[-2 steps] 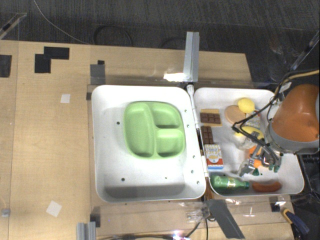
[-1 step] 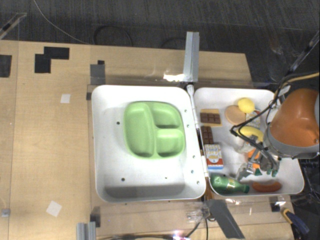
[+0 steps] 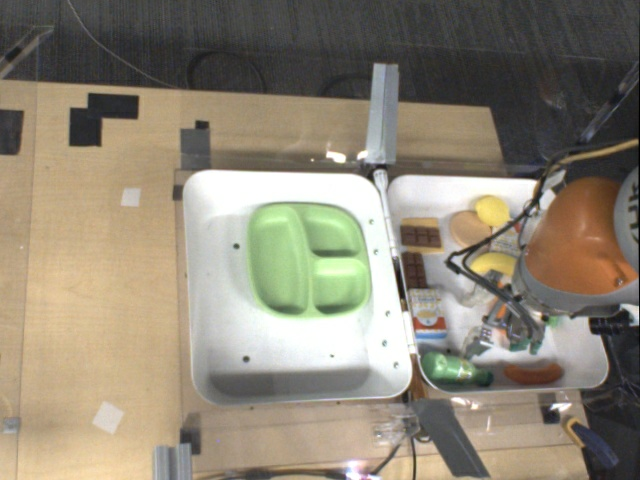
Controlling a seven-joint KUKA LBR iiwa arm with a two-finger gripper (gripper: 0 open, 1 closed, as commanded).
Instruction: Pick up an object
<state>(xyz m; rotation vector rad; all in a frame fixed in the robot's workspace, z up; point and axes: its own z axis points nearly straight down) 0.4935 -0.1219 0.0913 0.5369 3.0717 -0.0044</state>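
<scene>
Where pincer (image 3: pixel 497 334) hangs: crowding bottle (image 3: pixel 455 369), carton (image 3: pixel 427 310).

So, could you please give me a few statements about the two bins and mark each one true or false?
1. The green divided tray lies in the left bin. True.
2. The gripper is over the left bin. False: it is over the right bin.
3. A green bottle lies near the right bin's front edge. True.
4. The chocolate bar sits on the green tray. False: it is in the right bin, near the divider.
5. The arm's orange band is above the right bin. True.
</scene>
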